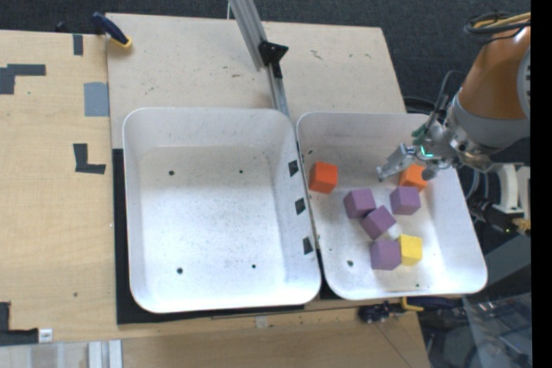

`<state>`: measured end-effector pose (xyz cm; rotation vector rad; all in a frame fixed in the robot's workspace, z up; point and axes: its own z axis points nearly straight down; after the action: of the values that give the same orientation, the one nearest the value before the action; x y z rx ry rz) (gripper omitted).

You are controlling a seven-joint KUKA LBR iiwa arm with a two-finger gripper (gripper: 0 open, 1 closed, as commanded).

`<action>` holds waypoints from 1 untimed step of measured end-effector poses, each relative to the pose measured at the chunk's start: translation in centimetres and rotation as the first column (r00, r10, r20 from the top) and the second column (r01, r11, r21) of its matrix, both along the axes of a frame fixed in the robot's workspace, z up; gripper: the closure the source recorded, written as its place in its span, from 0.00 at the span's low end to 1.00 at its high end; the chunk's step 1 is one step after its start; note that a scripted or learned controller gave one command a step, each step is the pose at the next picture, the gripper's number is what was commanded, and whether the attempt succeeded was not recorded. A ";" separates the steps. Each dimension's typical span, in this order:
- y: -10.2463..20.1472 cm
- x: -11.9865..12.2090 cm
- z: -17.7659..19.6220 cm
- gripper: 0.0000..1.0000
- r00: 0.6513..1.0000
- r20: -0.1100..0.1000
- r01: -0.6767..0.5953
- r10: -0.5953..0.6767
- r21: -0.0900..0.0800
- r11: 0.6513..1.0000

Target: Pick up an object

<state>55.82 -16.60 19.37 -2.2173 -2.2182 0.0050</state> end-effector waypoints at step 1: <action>0.0 0.1 0.2 0.00 1.000 0.004 -0.001 0.001 -0.001 1.000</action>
<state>55.93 -16.61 19.61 -2.2185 -2.2227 0.0016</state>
